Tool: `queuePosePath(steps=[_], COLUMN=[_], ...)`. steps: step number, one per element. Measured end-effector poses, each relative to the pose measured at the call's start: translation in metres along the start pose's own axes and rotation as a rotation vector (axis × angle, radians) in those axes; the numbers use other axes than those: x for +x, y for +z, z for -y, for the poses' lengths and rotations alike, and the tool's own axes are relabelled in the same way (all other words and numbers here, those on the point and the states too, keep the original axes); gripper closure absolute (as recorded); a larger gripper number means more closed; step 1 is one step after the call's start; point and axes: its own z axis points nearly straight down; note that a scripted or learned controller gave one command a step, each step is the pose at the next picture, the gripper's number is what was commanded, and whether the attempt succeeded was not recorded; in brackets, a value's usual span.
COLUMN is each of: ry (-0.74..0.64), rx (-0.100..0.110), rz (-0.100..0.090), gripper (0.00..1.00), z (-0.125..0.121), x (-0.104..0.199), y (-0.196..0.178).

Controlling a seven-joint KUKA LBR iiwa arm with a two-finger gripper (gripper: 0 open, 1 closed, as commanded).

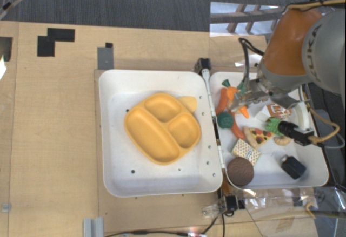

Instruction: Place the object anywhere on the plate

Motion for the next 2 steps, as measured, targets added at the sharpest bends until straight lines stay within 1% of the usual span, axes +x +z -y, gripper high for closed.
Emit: queuePosePath(steps=[1,2], ry=[-0.240,-0.240], rx=[-0.001,-0.001], rz=[0.001,0.001], gripper=[1.00,0.00], z=[-0.0550,-0.0549], x=[0.0069,0.0067], y=[0.0001,-0.0001])
